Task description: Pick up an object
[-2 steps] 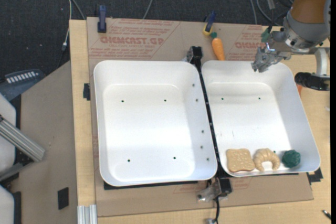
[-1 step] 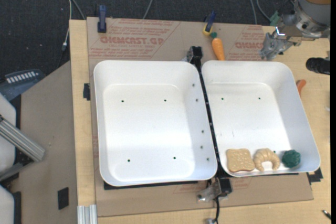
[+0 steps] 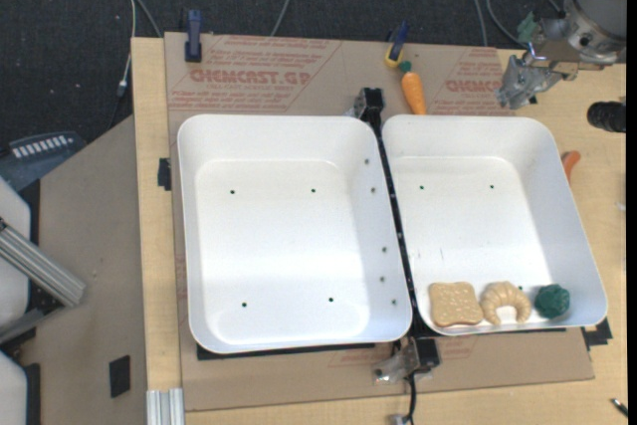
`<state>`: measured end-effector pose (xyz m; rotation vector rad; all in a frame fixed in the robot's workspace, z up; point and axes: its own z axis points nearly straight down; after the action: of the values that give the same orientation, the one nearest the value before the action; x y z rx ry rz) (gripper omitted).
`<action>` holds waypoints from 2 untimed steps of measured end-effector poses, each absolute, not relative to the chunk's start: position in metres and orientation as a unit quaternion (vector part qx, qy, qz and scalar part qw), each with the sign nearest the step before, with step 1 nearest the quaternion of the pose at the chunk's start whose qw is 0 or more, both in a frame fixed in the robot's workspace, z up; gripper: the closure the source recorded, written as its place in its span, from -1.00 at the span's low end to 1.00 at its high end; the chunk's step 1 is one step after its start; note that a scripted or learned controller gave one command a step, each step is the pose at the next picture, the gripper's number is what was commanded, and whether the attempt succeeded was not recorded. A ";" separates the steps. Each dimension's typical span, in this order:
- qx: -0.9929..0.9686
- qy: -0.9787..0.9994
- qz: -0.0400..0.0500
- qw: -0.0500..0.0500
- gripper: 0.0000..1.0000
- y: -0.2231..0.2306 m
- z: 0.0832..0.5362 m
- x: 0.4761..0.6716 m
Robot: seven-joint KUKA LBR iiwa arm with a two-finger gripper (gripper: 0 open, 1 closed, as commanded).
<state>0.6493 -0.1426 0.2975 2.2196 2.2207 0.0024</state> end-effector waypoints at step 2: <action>0.706 0.709 0.000 0.000 1.00 -0.039 0.269 0.618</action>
<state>0.6179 -0.0392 0.2691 2.2173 2.2263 0.0006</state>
